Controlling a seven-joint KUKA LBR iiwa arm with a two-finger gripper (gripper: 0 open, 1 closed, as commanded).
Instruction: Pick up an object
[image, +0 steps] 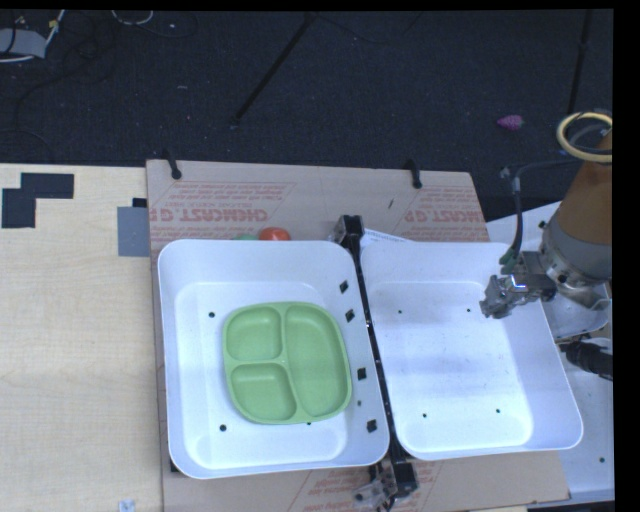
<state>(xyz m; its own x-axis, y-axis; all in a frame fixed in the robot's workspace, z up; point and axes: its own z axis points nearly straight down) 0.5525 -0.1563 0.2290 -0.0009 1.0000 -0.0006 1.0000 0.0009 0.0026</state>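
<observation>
My gripper (503, 296) sits at the 3 o'clock edge of the right bin (470, 440), low over its upper right corner; the metal end is small and blurred here, so I cannot tell how it is set, and I see no object in it. Behind it, toward 3 o'clock, my wrist and the orange band (590, 205) rise out of the view; cables run up beside them.

Directly under and around me the floor of the right bin is bare white, with a faint grey smudge near its middle; I judge there is nothing here to take.

The one candidate object is the green divided plate (288, 362); it lies flat on the floor of the left bin (190, 440), near that bin's centre, well apart from me. From my position it lies toward 8 o'clock, across the black divider (365, 330) where the two bins meet. Its outline is a rounded rectangle; the long axis runs roughly 11 to 5 o'clock; three shallow compartments face upward. I judge the raised rim the only workable hold, since the plate is wide and lies flat.

Further out, a small orange-red object (274, 235) and a sliver of green show at 12 o'clock, behind the back rim of the left bin, on the cardboard sheet (300, 205); whether they are reachable I cannot tell.

Judged step: travel across the divider toward 8 o'clock, then descend on the plate's rim.
</observation>
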